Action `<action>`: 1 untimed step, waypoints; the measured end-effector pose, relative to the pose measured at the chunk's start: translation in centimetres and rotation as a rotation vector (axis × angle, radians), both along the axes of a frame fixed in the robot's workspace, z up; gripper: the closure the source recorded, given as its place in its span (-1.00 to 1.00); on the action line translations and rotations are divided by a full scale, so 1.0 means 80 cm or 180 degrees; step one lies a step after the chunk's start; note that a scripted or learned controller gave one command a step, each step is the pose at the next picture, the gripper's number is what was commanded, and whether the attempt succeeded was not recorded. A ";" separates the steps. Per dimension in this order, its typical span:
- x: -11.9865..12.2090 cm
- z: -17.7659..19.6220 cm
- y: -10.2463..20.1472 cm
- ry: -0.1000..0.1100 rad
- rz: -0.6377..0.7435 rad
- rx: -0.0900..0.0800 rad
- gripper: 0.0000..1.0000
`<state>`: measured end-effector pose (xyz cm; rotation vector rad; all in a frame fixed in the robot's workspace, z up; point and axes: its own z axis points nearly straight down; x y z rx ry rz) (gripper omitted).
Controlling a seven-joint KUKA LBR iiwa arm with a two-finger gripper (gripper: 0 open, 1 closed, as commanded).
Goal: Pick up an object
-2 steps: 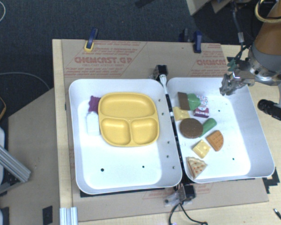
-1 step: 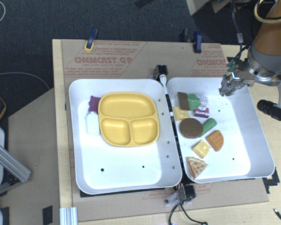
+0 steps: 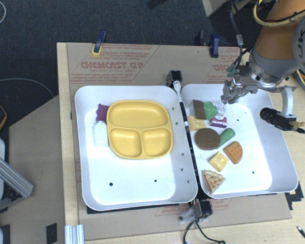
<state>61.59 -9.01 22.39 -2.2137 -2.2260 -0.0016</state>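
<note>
Yellow divided tray (image 3: pixel 139 127) in left bin (image 3: pixel 91 187); toy food (image 3: pixel 207 139) in right bin (image 3: pixel 274 166).

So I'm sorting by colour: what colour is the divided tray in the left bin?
Yellow: the divided tray shows plainly in the camera view.

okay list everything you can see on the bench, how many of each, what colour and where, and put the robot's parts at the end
bins: 2, white, side by side on the bench
divided tray: 1, yellow, left bin
bottle: 1, white with purple cap, left of the tray
toy food pieces: about nine, brown, green, yellow, orange, tan, left half of right bin
clamps: 2, yellow-blue and blue, bench's far edge
arm: 1, grey with orange band, from the right
gripper: 1, dark grey, over right bin's far side
</note>
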 end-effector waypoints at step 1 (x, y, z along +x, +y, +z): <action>-0.018 -0.011 0.060 0.0010 -0.0002 0.0000 1.00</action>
